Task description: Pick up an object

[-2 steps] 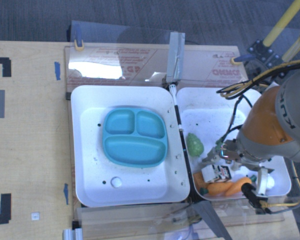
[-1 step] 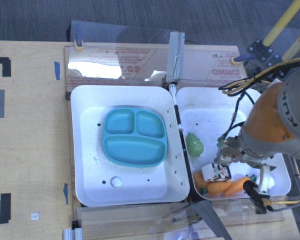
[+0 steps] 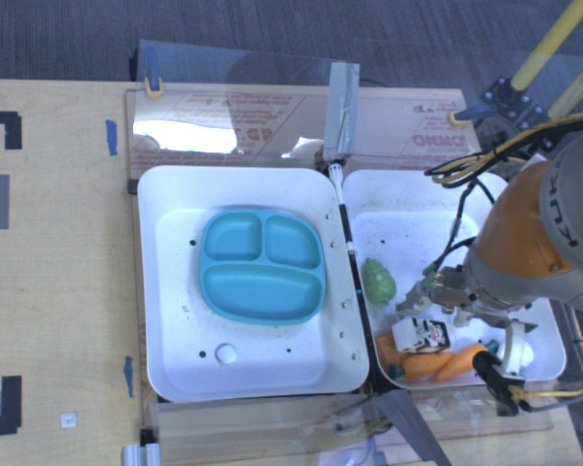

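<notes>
At the near edge of the right-hand shallow white bin (image 3: 554, 357) lie an orange carrot-shaped toy (image 3: 445, 364) and, just behind it, a small white packet with dark print (image 3: 420, 335). Above these hangs the pincer (image 3: 429, 304) of the grey arm with the orange band (image 3: 525, 231); whether its fingers are apart or together cannot be told, and nothing shows between them. A green leafy lump (image 3: 378, 281) rests a little farther back, near the wall shared with the neighbouring bin. Leftward, the left-hand shallow white bin (image 3: 165, 289) carries a turquoise three-compartment plastic plate (image 3: 263, 266) in its middle and a small white disc (image 3: 225, 354) near its front corner. Both bins sit on a pale wooden desk (image 3: 53, 260) marked with black and blue tape. Beyond them stand clear panels (image 3: 233, 115), then grey carpet (image 3: 272, 8).
</notes>
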Controlling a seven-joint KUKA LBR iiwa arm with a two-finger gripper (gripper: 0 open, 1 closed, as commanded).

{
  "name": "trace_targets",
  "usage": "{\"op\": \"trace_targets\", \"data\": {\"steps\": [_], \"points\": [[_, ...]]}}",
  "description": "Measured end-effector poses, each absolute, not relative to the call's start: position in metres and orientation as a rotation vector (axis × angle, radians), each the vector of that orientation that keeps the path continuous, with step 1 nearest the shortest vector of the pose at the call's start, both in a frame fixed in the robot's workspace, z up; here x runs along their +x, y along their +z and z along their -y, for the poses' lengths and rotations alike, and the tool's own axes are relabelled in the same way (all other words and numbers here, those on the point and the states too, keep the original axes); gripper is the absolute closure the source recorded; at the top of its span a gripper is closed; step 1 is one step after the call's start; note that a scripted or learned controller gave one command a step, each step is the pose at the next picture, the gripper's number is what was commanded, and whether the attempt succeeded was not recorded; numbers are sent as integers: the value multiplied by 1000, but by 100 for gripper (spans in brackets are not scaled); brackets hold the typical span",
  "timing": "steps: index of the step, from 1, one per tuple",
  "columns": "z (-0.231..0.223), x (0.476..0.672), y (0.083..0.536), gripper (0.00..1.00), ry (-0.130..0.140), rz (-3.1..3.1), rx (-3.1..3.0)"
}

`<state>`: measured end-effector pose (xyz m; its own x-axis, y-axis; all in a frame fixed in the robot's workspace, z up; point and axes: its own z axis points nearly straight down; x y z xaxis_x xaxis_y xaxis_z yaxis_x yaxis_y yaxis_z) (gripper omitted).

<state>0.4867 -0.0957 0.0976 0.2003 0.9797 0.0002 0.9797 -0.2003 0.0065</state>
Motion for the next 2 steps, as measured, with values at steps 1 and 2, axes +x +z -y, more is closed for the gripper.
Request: {"op": "trace_targets", "data": {"steps": [1,2], "points": [[96,487,107,100,8,-1982,2429],[96,487,107,0,6,-1983,2430]]}}
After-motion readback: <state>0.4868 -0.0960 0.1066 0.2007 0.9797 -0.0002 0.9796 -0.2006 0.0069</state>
